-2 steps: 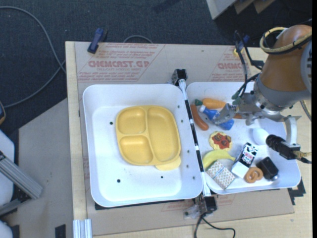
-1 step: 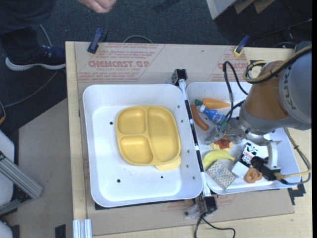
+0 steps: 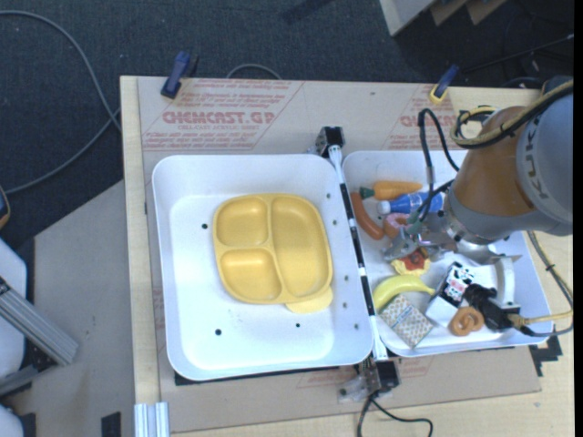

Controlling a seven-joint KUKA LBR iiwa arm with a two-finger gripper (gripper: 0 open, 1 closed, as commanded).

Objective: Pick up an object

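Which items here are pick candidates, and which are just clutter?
Job: pincer low in the right bin; banana, carrot, sausage, pretzel, patterned sachet, blue bottle.

Lying about: yellow divided plate in the left bin; blue clamps on the board edge.

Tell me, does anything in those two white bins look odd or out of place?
One thing: under the yellow divided plate in the left bin, a flat yellow piece pokes out at its lower right edge. Otherwise the toy food, such as the banana and pretzel, just lies jumbled in the right bin.
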